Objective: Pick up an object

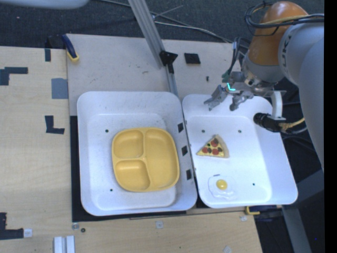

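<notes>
Gripper up over the far edge of the right bin, fingers spread apart, nothing between them.

From my seat I see a pizza slice lying near the middle of that bin and a fried egg nearer the front edge, both well apart from the gripper. The left bin has a yellow divided plate lying flat in it. The arm reaches in from the right with its orange band above the wrist.

Divided plate in left bin; pizza slice behind fried egg in right bin
</notes>
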Available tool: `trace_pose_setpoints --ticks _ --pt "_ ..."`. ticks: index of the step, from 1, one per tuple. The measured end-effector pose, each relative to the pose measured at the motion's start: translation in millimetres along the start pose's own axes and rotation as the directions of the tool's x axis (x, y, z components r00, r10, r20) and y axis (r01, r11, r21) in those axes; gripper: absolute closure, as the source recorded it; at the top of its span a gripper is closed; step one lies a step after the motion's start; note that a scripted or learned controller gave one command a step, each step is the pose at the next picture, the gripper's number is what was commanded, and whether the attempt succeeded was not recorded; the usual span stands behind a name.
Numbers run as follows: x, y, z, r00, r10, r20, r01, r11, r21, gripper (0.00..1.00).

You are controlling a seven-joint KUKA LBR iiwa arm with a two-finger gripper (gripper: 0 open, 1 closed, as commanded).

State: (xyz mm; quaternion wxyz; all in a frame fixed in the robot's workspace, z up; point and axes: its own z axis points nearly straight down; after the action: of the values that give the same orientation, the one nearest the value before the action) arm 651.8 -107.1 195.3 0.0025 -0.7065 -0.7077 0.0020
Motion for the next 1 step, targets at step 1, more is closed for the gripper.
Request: trace_pose_setpoints --ticks 1 --pt "0.1 1.2 -2.2 1.000 -0.001 0.000 0.001 1.000 -0.005 0.00"
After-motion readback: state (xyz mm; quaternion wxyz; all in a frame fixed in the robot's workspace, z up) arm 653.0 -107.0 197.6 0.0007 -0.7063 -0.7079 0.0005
